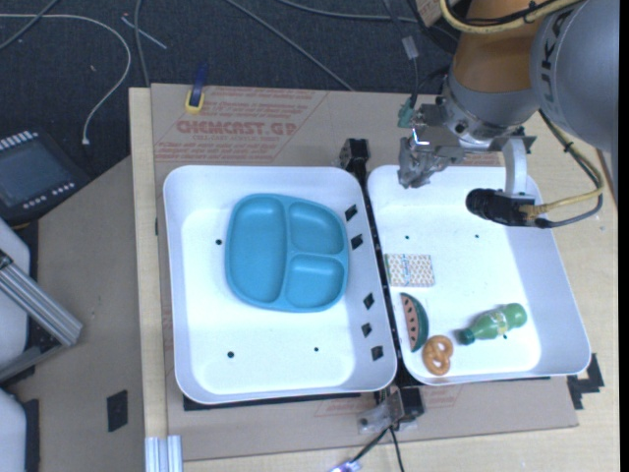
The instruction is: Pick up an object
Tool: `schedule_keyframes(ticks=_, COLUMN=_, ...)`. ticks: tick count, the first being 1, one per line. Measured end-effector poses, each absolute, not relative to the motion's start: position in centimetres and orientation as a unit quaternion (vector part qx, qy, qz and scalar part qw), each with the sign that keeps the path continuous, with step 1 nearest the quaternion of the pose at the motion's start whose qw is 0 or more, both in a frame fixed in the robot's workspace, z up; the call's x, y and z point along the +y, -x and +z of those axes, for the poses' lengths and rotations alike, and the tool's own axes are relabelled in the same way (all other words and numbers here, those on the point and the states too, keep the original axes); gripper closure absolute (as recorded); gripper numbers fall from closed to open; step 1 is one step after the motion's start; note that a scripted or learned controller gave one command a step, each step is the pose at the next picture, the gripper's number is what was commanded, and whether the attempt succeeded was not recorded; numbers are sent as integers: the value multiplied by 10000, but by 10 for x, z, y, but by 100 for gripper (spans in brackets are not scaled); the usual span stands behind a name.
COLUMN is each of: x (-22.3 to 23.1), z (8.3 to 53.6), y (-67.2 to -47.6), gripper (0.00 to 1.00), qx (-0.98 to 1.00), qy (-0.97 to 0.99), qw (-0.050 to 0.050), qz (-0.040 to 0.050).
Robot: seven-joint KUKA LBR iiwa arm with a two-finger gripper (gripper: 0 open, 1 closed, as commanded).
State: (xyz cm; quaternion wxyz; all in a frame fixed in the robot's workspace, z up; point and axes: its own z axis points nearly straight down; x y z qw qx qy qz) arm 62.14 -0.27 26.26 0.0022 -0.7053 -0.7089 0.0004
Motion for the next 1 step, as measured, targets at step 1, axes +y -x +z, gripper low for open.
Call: schedule_keyframes(ticks=1, x=60, z=257, y=-619, gripper=100, qx=-7094, qy=7048, qw=23, qz=1)
